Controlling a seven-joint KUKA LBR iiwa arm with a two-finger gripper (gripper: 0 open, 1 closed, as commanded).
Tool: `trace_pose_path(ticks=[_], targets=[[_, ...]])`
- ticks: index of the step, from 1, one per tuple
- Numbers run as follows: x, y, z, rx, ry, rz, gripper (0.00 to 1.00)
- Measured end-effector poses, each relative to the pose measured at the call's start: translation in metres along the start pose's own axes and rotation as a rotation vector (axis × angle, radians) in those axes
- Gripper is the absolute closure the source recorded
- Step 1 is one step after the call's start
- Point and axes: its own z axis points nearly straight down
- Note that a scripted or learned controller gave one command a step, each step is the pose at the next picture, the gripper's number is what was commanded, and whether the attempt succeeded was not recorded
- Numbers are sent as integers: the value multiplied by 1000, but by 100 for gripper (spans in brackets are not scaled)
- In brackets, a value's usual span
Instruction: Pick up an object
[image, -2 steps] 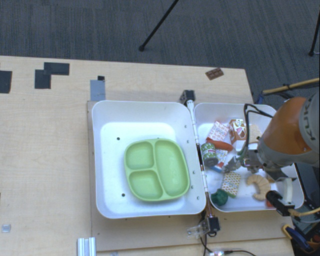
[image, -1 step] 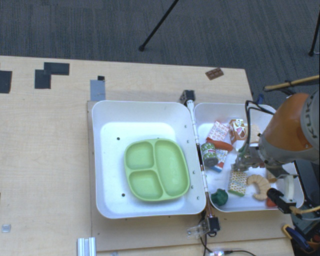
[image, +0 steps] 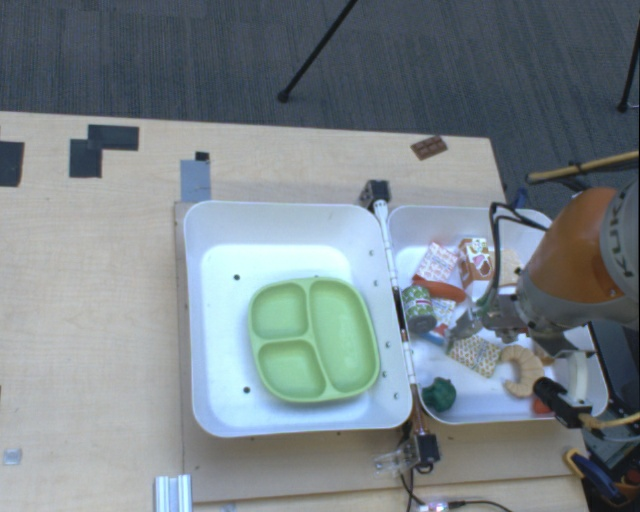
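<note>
Green broccoli toy (image: 438, 393) at 6 o'clock of the right bin (image: 420, 270), left bin (image: 200, 300) holding green divided plate (image: 313, 340), gripper (image: 468, 325) low over the clutter around a patterned packet (image: 477, 354), jaw state can't tell.

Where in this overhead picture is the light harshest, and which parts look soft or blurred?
In the camera view, the left bin is washed out to bright white, with a greenish glow reflected around the green divided plate; the small items in the right bin are soft and hard to tell apart; the hand is blurry among them; the bench is evenly lit, with no hard shadows.
</note>
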Motion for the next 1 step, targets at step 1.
trace_pose_path(ticks=[1], targets=[[1, 2, -11, -3, 0, -1, 100]])
